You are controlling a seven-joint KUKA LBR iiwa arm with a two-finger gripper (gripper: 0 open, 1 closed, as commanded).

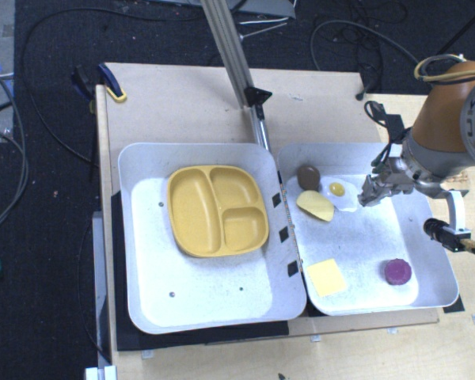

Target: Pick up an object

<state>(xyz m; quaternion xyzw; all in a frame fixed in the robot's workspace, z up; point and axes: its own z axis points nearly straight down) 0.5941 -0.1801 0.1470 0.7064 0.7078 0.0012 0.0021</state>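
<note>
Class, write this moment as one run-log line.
gripper: over right bin, beside fried egg | holding: nothing seen | left bin: yellow tray

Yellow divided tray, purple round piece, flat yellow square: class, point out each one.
yellow divided tray (218, 210), camera view, centre divider.
purple round piece (397, 271), camera view, top face.
flat yellow square (326, 276), camera view, middle.

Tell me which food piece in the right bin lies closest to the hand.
The fried egg, white with a yellow yolk, just left of the hand.
</note>
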